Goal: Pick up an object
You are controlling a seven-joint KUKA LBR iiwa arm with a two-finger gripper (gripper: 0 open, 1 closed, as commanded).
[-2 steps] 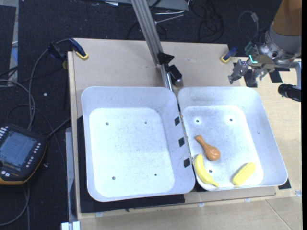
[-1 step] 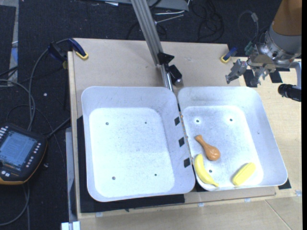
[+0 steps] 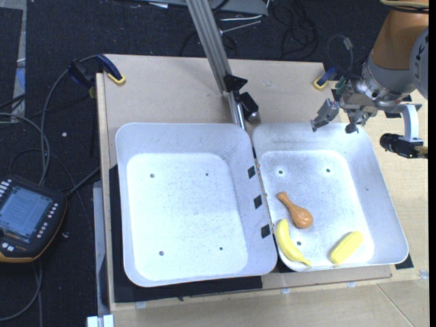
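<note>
The grey two-finger gripper [image 3: 338, 119] hangs over the far rim of the right shallow white plastic bin [image 3: 381, 189], near that bin's far right corner, with the orange-banded arm [image 3: 398, 43] rising behind it toward the right edge of the bench. Its two dark fingers stand spread apart with bare air between them, so it is open and grips nothing.

All three objects lie well apart from it, at the near end of the same bin. A small orange-brown plastic drumstick [image 3: 296, 210] rests near the bin's middle, angled with its thin end toward the divider. Just beside it, toward the near left corner, a curved yellow plastic banana [image 3: 289, 244] lies along the rim. A stubby yellow oblong piece [image 3: 346, 246] sits near the near right corner.

The left shallow white bin [image 3: 184, 203] adjoins the right one along their shared edge.
</note>
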